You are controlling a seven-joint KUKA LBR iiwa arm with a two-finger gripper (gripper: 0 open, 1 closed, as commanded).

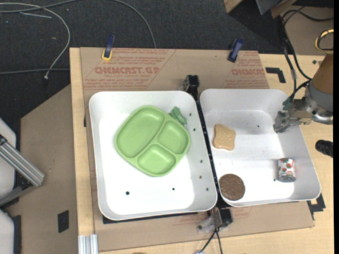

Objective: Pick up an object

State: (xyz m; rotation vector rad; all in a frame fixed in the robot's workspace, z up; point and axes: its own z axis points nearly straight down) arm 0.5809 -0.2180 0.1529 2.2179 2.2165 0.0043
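The right white bin [249, 105] holds three objects: a tan bread-slice shape [224, 137] near its left wall, a round brown disc [232, 187] at its front left corner, and a small white can with red dots [286, 170] lying near its right wall. My gripper [282, 121] hangs at the bin's right edge, above and behind the can and well right of the bread slice. Nothing shows between its fingers. The left white bin [106, 142] carries a green divided plate [152, 140] with a small dark green piece [178, 116] at its upper right rim.
Both bins rest on a cardboard sheet [132, 67] held by blue clamps [108, 45] at the back. Black brackets [191, 83] join the bins at back and front. Cables run behind the bench and along the right side by my arm [322, 89].
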